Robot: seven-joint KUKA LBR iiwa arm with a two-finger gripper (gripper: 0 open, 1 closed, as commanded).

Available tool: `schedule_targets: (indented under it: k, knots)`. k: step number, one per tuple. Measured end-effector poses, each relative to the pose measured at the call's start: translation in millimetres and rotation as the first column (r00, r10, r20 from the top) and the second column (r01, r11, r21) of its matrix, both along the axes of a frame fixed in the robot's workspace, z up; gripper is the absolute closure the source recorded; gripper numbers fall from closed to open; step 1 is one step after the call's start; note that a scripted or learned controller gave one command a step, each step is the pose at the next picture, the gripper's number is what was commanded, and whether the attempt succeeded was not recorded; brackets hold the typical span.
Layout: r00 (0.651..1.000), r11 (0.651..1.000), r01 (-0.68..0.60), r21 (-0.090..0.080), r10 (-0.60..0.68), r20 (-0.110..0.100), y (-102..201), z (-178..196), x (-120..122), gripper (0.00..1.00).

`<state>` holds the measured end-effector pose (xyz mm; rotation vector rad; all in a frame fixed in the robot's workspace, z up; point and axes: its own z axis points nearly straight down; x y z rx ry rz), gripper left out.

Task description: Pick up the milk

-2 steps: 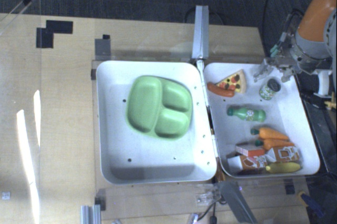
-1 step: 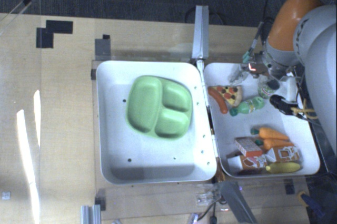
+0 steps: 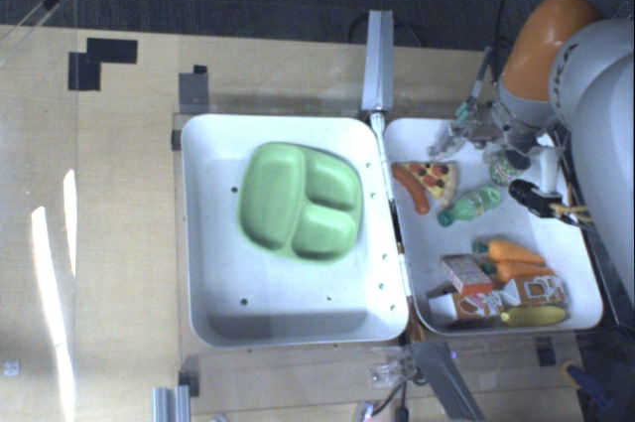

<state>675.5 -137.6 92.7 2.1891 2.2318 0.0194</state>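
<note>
Above the green bottle (image 3: 469, 206) in frame, at the far edge of the right bin (image 3: 429, 251), hangs the gripper (image 3: 466, 134). It sits over bare bin floor and touches no object. Can't tell if the jaws are spread or pressed together; too small and cluttered at the tip. Nothing is visibly pinched. The arm (image 3: 556, 43), grey with an orange band, comes in from up and right of the bottle.

The milk (image 3: 541, 291) is a small orange-and-white carton on its side. It lies well below and right of the bottle, near the bin's front right corner, well apart from the gripper.

Other items, all placed off the bottle:
- The pizza slice (image 3: 434, 177) is just up-left of it, close to its cap end.
- The sausage (image 3: 411, 189) is left of it, just past the pizza, lying at a slant.
- The carrot (image 3: 516, 253) is below-right, between the bottle and the milk.
- A pinkish box (image 3: 462, 269) is straight below, left of the carrot.
- A red-and-white pack (image 3: 476, 306) is further below, under the pinkish box.
- The banana (image 3: 534, 316) is lowest, touching the milk's front side.

Far left of the bottle, past the divider, the left bin (image 3: 218, 291) holds a green divided plate (image 3: 300, 202), slightly tilted in frame.
</note>
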Motion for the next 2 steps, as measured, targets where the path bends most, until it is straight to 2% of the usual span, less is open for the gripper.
schedule_targets:
  k: [1,2]
  knots:
    - [1.0,1.0,-0.008,-0.002,0.008,0.0,2,9,1,1.0]
    - [0.999,0.999,-0.042,0.001,0.042,-0.01,-1,-5,-31,1.0]
